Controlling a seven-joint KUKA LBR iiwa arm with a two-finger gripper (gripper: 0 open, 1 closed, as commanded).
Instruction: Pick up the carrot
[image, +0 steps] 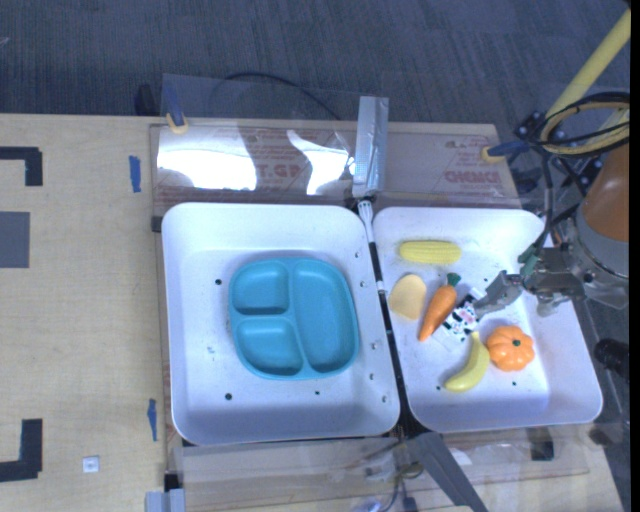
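Left bin (190, 300): a blue divided plate (293, 316) sits well left of the fingers. Right bin (570, 400): a yellowish round piece (407, 296), then the carrot (437, 310) lying tilted (green top up-right), just left of the fingers, with a corn cob (429, 251) above-left, a small black-and-white item (461, 320) touching the carrot's right side, a banana (469, 365) below and a pumpkin (510, 348) below-right. Gripper (490, 297) hovers beside the carrot, grasping nothing; spread of fingers cannot be told.
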